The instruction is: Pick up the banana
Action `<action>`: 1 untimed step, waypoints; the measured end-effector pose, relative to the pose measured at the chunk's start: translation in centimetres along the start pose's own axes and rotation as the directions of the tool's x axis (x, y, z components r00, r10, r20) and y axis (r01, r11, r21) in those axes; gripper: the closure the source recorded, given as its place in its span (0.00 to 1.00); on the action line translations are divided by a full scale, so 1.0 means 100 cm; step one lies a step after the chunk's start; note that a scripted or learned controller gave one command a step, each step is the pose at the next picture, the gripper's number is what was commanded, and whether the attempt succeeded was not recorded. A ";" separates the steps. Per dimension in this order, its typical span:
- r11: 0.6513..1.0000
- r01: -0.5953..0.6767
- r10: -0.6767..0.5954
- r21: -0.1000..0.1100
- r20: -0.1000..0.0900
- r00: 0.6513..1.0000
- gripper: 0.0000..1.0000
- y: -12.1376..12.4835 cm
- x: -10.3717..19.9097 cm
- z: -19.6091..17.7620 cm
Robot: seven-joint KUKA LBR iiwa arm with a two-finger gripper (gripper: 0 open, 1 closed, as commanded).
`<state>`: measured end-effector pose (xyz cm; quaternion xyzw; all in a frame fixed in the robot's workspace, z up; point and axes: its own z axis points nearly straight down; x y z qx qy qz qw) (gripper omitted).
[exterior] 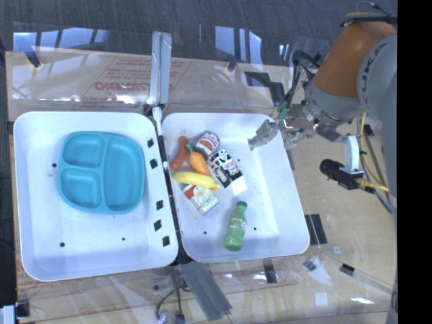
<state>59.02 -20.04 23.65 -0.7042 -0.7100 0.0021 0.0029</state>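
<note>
Banana (195, 179) sits in the right bin (283, 228), lying roughly level across the heap near the divider. From my overhead camera I see it touching the orange carrot (198, 163) above it and resting on a small carton (202, 198) below, with the black-and-white cow-print box (223, 165) just beside its right end. A can (208, 142) stands behind, and a green bottle (235, 226) lies apart toward the front. The blue divided plate (103, 170) occupies the left bin.

The gripper (265, 135) hangs over the right bin's upper right edge, well apart from the banana, carrying nothing; I cannot tell how the tool is set.

My call: I would travel left and forward over the heap, turn the wrist so the grasp crosses the banana's narrow width, then descend at its middle, where the carrot and cow box crowd least.
</note>
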 end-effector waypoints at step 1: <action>0.999 -0.045 0.045 0.002 0.000 0.999 0.00 -0.031 0.068 0.100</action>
